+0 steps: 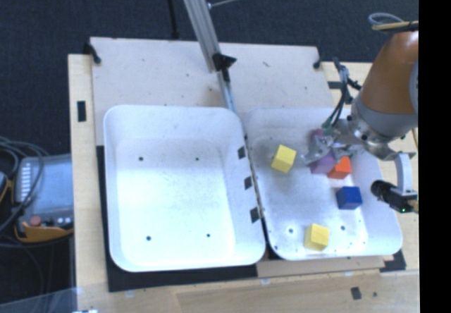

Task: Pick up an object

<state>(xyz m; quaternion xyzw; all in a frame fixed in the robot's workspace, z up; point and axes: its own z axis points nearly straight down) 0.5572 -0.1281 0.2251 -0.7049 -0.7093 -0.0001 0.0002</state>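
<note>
We see the grey arm with its orange band (393, 72) reaching in from the right over the right bin (282, 128). Its gripper (325, 151) hangs low above the bin's right half, toward the far edge. We cannot tell its state: the wrist hides that part.

Just under and beside the gripper lies a purple block (324, 163), with an orange block (341, 168) touching or nearly touching its right side. Whether the gripper touches either one we cannot make out. A blue cube (349, 197) sits just nearer the bin's front edge than the orange block, close to the right wall. One yellow cube (284, 159) rests left of the gripper, near the middle of the bin, apart from the purple block. A second yellow cube (317, 236) lies close to the bin's front edge.

The left bin (116, 128) stands beside the right one, their inner walls touching. Behind both, a slanted aluminium rail (198, 12) rises from the bench's (155, 65) far edge.
</note>
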